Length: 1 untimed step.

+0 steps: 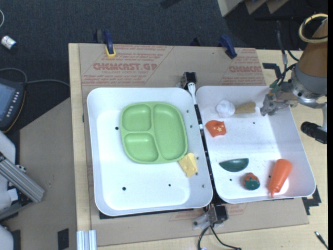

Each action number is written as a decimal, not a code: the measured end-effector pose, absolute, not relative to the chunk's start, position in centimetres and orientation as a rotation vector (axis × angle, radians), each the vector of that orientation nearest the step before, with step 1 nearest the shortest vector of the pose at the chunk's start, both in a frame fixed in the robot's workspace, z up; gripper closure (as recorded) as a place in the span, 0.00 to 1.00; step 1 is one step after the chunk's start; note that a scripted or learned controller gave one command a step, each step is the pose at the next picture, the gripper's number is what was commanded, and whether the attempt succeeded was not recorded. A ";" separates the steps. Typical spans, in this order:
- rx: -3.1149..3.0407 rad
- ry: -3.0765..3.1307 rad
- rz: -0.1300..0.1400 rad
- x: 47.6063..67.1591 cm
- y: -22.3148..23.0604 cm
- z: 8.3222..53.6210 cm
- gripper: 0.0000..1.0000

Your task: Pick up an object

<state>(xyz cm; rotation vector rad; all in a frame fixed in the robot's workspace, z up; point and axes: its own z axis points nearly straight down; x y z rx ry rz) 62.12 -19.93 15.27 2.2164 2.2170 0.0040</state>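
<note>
The right bin [291, 139] holds several small items. At its back lie a white lumpy piece [225, 107] and a tan piece [245, 108]. A red-orange piece [216, 128] sits near the left wall. A dark green crescent [233, 164], a small red and green fruit [251, 182] and an orange carrot [279, 177] lie toward the front. My gripper [270, 104] hangs at the bin's back right corner, just right of the tan piece. I see nothing held in it.
The left bin [104, 181] carries a green divided plate [154, 132], with a yellow wedge [189, 164] by the plate's front right corner. The arm [312, 72] comes in over the right bin's back right edge.
</note>
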 end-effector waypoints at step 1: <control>2.215 2.218 0.005 62.7 -19.9 19.7 1.00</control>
